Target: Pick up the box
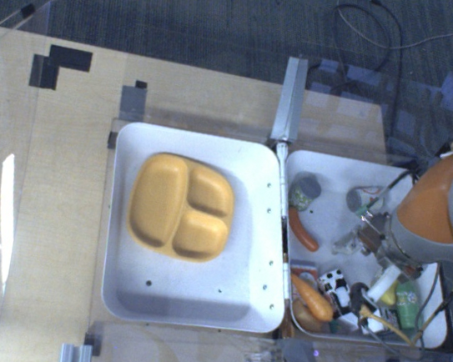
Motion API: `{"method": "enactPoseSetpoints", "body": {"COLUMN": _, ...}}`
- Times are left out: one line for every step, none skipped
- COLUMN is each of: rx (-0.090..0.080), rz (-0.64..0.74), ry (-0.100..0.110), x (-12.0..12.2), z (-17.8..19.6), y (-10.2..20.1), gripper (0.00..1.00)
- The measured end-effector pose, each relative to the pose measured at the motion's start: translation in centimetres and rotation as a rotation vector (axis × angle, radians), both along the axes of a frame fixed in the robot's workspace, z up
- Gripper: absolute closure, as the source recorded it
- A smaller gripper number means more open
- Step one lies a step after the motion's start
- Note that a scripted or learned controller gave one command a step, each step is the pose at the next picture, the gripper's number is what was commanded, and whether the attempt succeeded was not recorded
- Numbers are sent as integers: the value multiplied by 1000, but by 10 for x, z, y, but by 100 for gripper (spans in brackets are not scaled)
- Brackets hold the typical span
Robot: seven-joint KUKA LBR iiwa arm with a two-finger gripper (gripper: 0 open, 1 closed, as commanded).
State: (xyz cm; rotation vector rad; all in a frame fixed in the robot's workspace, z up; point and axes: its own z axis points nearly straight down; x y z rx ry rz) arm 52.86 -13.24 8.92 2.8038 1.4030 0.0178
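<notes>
Two shallow white bins lie side by side, and by my reading nothing of the task is done yet. The left bin bears a yellow three-part tray, set a little toward 11 o'clock of its middle.

The right bin carries the clutter. There is a grey round thing in its 10 o'clock corner, a red sausage-like piece along the 9 o'clock wall, and an orange carrot-like piece at 7 o'clock.

The likeliest box is the small black-and-white spotted block at 6 o'clock of that bin, just at 1 o'clock of the carrot-like piece and crowded by dark bits beside it. It is small and blurred and looks close to square. A long axis running from 10 to 4 o'clock is therefore only a guess, and I cannot tell which end leads.

The gripper hangs over the bin's middle, at 1 o'clock of the box and apart from it. Whether the pincer is wide or narrow I cannot tell. A green bottle lies at 4 o'clock of the bin.

What is left, as I judge it, is to come over the box, go down, close on it and lift.
</notes>
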Motion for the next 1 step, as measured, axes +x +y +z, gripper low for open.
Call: {"method": "enactPoseSetpoints", "body": {"rx": -1, "rz": -32, "ry": 5, "x": 82, "z": -2, "y": -22, "gripper": 0}}
